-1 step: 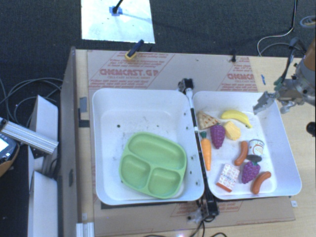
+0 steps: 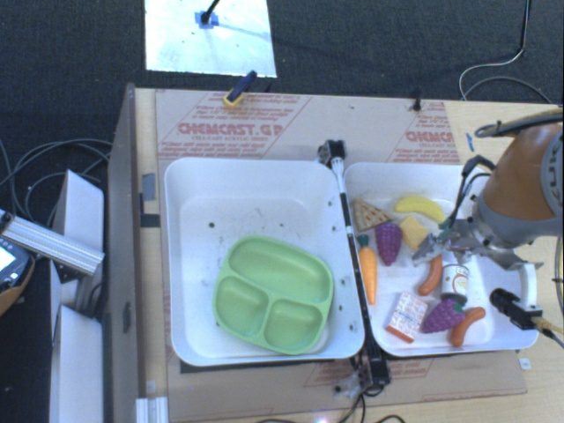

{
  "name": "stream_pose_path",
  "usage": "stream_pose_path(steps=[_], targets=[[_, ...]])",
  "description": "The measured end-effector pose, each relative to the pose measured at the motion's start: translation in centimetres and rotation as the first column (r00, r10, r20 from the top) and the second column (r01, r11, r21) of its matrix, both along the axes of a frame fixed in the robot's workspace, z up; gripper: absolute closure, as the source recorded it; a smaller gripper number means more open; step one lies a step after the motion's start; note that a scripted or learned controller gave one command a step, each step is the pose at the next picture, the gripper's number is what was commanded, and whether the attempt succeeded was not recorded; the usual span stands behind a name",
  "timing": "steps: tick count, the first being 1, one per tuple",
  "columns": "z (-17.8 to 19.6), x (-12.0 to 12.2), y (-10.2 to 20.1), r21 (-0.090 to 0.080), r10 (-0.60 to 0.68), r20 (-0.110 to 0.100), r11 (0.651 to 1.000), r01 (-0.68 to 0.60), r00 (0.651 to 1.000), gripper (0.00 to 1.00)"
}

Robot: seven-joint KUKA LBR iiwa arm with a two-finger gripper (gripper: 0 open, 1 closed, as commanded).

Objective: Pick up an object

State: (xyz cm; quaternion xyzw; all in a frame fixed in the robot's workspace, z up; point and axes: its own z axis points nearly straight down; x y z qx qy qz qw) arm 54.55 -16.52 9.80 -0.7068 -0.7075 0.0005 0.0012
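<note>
green tray [image 2: 274, 294] fills left bin [image 2: 189, 183]; toy food crowds right bin [image 2: 370, 176]; hand [image 2: 445, 247] grip unclear.

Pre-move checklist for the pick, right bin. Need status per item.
1. End effector over the right bin: ok, it sits low among the toys.
2. Candidate nearby: ok, an orange sausage and a small can lie just beside it.
3. Object secured between the fingers: cannot tell, the arm's body hides that area.
4. Crowding around the target: not ok, the yellow block, purple grapes and sausage sit close together.
5. Left bin contents out of the way: ok, the green divided plate lies well apart from the arm.
6. Carrot by the divider: ok, clear of the end effector.
</note>
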Motion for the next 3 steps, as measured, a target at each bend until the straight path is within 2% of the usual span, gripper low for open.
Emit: stream_pose_path(steps=[1,2,3], targets=[[-1.4,-5.3,5.1,0.000,0.001,0.003,1.000,-0.001,1.000,0.00],[-1.4,-4.0,4.4,-0.001,0.000,0.004,1.000,0.000,1.000,0.00],[-0.3,-3.9,4.5,0.000,0.001,0.005,1.000,-0.001,1.000,1.00]])
